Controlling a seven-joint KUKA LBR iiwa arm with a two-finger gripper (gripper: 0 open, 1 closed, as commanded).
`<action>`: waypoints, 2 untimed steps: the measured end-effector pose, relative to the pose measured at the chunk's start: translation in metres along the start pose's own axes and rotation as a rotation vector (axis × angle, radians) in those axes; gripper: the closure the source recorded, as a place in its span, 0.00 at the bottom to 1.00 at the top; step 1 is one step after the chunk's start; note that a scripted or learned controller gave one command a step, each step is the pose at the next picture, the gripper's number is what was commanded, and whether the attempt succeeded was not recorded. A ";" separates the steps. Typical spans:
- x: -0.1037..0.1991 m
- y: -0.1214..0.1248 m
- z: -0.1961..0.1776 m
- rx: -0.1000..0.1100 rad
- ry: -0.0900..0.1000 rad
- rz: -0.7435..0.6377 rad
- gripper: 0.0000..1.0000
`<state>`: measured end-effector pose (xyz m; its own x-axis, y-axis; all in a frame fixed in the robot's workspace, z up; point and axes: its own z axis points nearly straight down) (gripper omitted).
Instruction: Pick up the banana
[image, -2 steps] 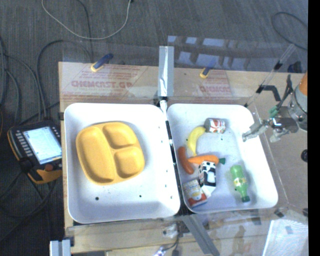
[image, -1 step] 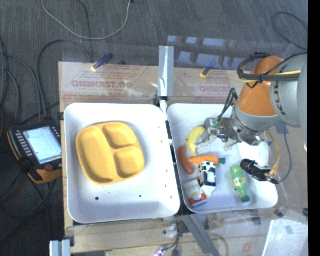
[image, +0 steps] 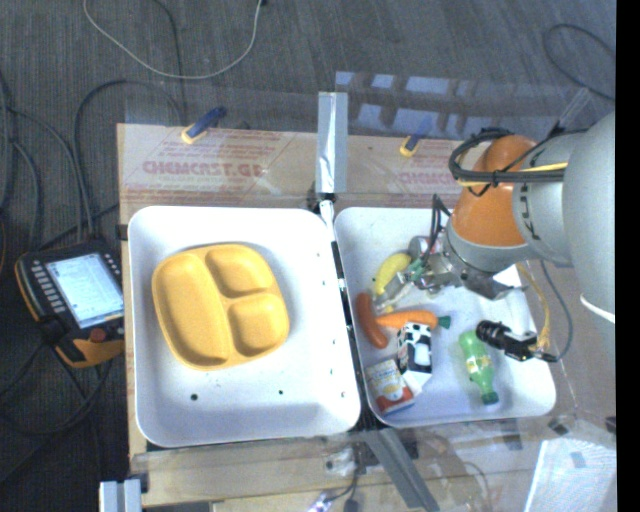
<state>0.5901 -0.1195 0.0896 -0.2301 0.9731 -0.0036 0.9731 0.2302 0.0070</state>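
Observation:
The yellow banana (image: 391, 268) lies in the right bin (image: 540, 395), near its upper left part. My gripper (image: 407, 282) hangs low right beside the banana's lower right end, its metal fingers (image: 398, 287) spread a little and seemingly touching the fruit. The banana is not clasped between them as far as the view shows. The grey arm with its orange band (image: 492, 190) reaches in from the right above the bin.
In the right bin also lie a red sausage (image: 369, 318), an orange carrot (image: 408, 319), a black-and-white milk carton (image: 416, 352), a small can (image: 388, 384) and a green bottle (image: 478, 366). The left bin (image: 150, 410) holds a yellow divided tray (image: 220, 304).

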 end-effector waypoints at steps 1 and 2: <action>-0.015 0.067 0.004 0.055 0.014 0.252 0.00; -0.022 0.063 -0.003 0.064 0.003 0.258 1.00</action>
<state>0.6563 -0.1261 0.0936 0.0253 0.9997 -0.0069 0.9981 -0.0257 -0.0562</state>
